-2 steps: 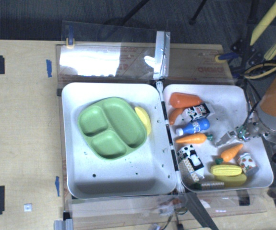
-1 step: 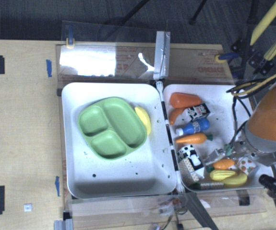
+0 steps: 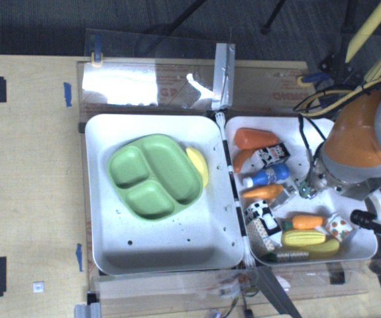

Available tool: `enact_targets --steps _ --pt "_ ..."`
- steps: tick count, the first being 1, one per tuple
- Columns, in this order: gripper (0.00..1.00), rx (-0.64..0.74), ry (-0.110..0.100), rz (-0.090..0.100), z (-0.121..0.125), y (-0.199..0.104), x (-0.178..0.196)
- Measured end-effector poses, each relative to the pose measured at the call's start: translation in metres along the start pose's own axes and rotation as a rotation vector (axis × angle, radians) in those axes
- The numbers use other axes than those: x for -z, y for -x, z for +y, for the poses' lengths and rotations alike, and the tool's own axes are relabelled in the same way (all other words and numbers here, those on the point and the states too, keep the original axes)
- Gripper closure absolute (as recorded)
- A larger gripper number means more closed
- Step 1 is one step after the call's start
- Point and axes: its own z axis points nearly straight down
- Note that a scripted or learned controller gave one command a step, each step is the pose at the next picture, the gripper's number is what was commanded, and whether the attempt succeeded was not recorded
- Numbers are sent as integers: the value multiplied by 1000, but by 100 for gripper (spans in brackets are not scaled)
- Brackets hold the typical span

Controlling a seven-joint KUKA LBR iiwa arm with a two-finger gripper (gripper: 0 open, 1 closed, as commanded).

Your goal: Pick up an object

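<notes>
The right bin [image 3: 366, 250] holds several small toys. An orange piece [image 3: 256, 138] lies at its back, with a black-and-white patterned piece [image 3: 272, 154] and a blue bottle [image 3: 270, 175] just in front. An orange carrot shape [image 3: 263, 192] lies mid-bin. Along the front are another orange piece [image 3: 307, 222], a yellow piece [image 3: 309, 239] and a white ball with coloured spots [image 3: 338, 226]. My gripper [image 3: 306, 189] hangs low over the middle of this bin, just right of the carrot shape and the blue bottle. Nothing shows in its grasp.
The left bin [image 3: 104, 237] carries a green divided plate [image 3: 154, 175] with a yellow object [image 3: 198, 164] at its right edge. A second black-and-white piece [image 3: 260, 211] sits by the divider between the bins. The grey arm with its orange band [image 3: 356, 138] covers the right bin's far right side.
</notes>
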Motion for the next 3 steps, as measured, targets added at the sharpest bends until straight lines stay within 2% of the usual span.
enact_targets --steps 1,2,3 --pt "0 -140 -5 2 62 42 -2" --pt "100 -137 -3 -1 64 43 10" --pt "100 -65 -5 4 153 -41 113"
